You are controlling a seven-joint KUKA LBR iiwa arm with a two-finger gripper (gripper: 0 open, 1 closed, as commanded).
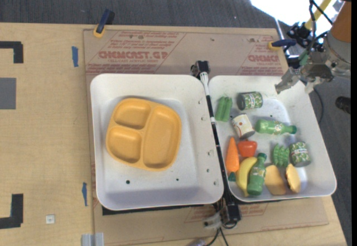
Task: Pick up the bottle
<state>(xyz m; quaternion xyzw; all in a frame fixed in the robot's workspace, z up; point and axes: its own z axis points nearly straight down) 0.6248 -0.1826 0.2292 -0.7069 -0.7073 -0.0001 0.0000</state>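
A yellow three-compartment plastic plate [144, 132] lies in the left bin [100, 128]. In the right bin [321, 144], a green plastic bottle [274, 126] lies on its side, likely light, smooth and prone to roll; gripping mid-body looks best. The gripper [294, 79] hovers released over the bin's upper right corner.

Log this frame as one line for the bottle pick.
phase: approach | end effector: above right bin's far edge, nothing held | bottles: one lying, one by banana | left bin: yellow tray
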